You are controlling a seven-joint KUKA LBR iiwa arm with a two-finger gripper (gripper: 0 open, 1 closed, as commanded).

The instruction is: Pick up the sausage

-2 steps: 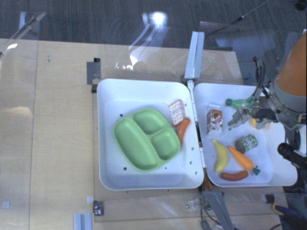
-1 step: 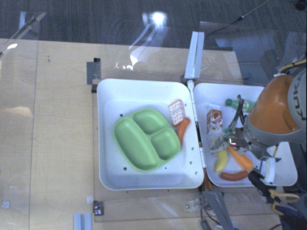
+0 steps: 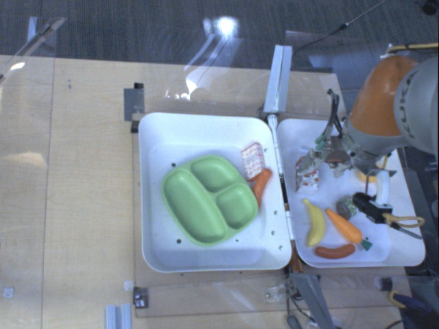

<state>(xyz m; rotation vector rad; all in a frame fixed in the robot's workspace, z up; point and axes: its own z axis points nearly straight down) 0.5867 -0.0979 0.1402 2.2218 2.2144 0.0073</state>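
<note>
The sausage, short and reddish-brown, lies along the front wall of the right bin. Just behind it are a carrot with a green tip and a yellow banana. My gripper hangs over the back half of the right bin, well behind the sausage and apart from it. It sits beside a crumpled silver and red packet. The grey arm with its orange band comes in from the upper right. Nothing shows between the gripper and the sausage but the carrot and the banana.
The left bin holds a green divided plate. A red and white packet and an orange carrot-like piece lie by the plate's right side. A metal divider post stands behind the bins.
</note>
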